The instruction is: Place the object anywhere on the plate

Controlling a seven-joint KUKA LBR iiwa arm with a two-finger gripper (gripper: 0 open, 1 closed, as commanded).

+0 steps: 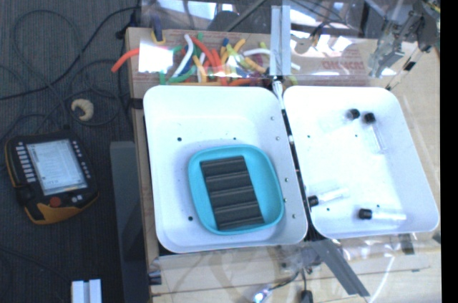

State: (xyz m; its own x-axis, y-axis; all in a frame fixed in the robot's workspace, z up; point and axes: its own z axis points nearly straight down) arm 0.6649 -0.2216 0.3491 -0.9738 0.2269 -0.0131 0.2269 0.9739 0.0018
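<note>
Two white bins sit side by side mid-frame. Left bin (164, 151): your blue plate (200, 212) lies low-centre, already carrying a dark ribbed block (230, 193) flat in its well, so placement looks done. Right bin (408, 151): clear tubes with black caps (369, 118), scattered loose. Hand (390, 54), upper right, parked off the bins; whether it's open or closed, you cannot tell.

Legible markings, as I find them from above my bench: none that I can read. The pendant (50, 176) on the floor shows a lit screen with rows of lines, too small to make out. The clear panel (336, 58) behind my right bin (401, 115) bears reddish lettering, blurred beyond reading.
</note>
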